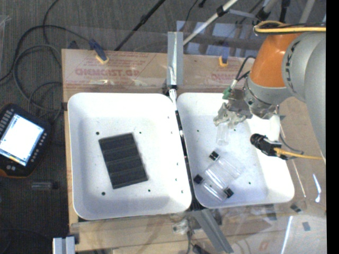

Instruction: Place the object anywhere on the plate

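**Two bins, one plate, one object**

Two white bins sit side by side on the table. The left bin (pixel 79 142) carries one dark ribbed plate (pixel 123 160), lying flat near its middle. The right bin (pixel 275 187) carries one clear plastic object (pixel 221 174) with black corner tabs, toward its front edge. One tool (pixel 228 119) hangs over the right bin's rear half, apart from the object; whether its fingers are apart or together cannot be told.

Bright even overhead light, white bins (pixel 85 142) nearly blown out (soft shadows along their walls), arm (pixel 296 52) slightly blurred, overall grainy softness
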`<state>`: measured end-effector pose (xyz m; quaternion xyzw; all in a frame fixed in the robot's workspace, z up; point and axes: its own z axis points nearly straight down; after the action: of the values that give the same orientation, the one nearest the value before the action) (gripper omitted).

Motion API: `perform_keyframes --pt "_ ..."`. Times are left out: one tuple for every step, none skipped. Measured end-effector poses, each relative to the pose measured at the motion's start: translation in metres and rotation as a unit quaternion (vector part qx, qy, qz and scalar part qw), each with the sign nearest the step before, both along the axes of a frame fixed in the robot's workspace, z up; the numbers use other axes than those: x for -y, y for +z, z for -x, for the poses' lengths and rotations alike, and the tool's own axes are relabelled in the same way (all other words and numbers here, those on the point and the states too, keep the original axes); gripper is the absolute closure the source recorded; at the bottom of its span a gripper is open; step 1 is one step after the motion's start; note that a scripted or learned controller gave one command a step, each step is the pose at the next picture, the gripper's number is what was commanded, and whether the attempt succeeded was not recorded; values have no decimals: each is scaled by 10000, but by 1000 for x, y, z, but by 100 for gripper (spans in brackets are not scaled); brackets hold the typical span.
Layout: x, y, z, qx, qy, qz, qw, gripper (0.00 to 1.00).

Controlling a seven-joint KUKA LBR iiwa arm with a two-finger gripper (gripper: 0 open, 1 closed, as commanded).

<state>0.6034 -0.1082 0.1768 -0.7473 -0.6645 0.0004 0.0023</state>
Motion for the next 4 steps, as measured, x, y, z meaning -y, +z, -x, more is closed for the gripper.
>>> perform_keyframes --pt "-80 10 -7 6 471 12 9989 100" --pt "-156 29 -1 14 1857 10 9826 100" --pt "-249 49 67 5 2592 2 9658 100" --pt "-249 48 67 4 2591 0 9659 0"
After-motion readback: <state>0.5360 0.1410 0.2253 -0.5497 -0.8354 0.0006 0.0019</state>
